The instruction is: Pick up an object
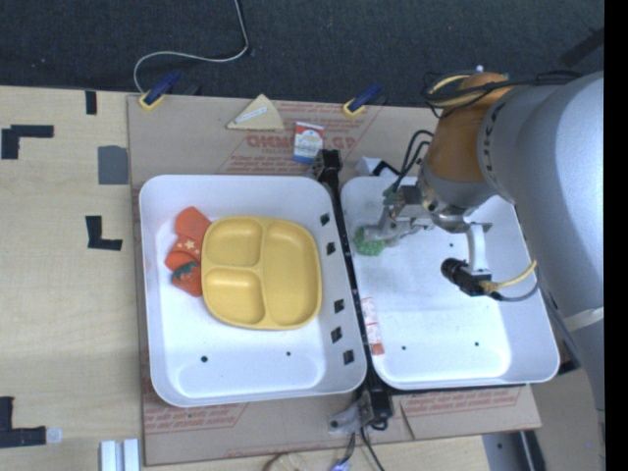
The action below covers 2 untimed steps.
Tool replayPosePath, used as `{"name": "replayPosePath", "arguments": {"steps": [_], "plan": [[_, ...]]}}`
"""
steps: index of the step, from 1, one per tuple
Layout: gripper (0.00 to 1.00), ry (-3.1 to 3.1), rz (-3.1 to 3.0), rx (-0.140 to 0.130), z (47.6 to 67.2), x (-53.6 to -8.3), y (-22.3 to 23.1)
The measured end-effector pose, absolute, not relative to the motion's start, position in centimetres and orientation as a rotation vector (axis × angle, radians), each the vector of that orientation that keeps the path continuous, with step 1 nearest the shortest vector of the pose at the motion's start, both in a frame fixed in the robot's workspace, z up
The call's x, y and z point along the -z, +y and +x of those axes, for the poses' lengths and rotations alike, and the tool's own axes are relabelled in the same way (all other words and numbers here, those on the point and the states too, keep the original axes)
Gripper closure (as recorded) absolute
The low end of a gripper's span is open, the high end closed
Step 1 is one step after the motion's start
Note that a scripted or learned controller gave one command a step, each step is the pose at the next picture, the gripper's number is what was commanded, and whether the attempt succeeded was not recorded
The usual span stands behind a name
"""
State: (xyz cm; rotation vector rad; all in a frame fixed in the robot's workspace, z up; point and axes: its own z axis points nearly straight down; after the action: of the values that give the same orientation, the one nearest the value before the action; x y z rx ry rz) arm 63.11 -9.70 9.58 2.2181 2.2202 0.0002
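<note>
We see a bench [59, 263] bearing two white bins, the left bin [245, 376] holding a yellow tray [263, 271] with an orange toy [186, 251] touching its left side. In the right bin [461, 351], the gripper [385, 232] sits at the upper left corner, right at a green object [370, 242]; whether it grips it, we cannot tell.

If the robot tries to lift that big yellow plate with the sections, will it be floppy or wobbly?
Probably stiff, not floppy: the yellow divided plate keeps crisp moulded ridges between its three sections. It looks light for its size, being shallow and thin-rimmed. It may be awkward to pinch, since it lies flat and wide in the left bin, partly over an orange toy.
</note>
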Motion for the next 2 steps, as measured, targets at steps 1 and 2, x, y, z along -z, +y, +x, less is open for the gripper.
{"name": "replayPosePath", "arguments": {"steps": [1,2], "plan": [[1.0,2.222,2.222,0.002,58.2,-14.4,-11.7],[1.0,2.226,2.221,0.0,53.4,-18.4,-6.7]]}}
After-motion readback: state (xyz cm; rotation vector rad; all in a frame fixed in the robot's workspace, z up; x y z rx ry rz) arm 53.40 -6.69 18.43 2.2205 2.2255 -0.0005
